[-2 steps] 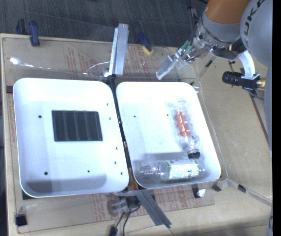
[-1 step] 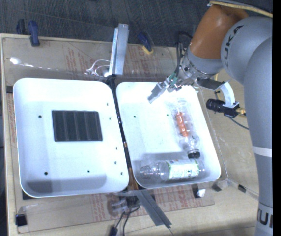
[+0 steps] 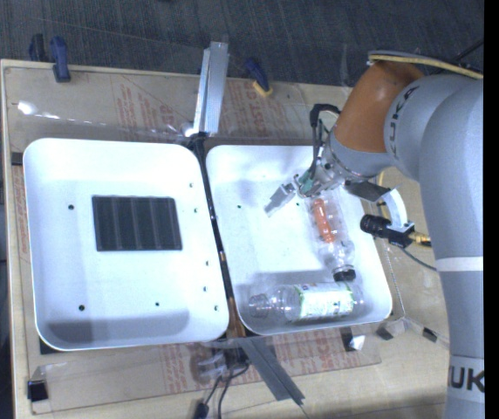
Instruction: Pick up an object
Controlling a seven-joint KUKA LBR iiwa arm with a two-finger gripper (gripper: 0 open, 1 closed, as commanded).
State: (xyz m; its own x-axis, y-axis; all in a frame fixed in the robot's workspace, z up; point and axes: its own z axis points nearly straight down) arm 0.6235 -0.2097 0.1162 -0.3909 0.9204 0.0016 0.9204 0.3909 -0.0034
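Observation:
My gripper point(image 3: 277, 201) hangs over the upper middle of the right bin point(image 3: 241, 168), pointing down and to the left, with bare white floor under its tip. Just right of it lies a clear bottle with orange contents point(image 3: 326, 223) and a dark cap at its lower end. The bottle sits along the bin's right side, apart from the gripper's tip. A second clear bottle with a white and green label point(image 3: 306, 303) lies on its side along the front wall. Nothing shows at the gripper's tip.
The left bin point(image 3: 49, 234) holds a dark ridged rectangular block point(image 3: 136, 223) near its middle. A metal divider bar point(image 3: 210, 85) stands at the back between the bins. The grey arm with its orange band point(image 3: 372, 103) reaches in from the right.

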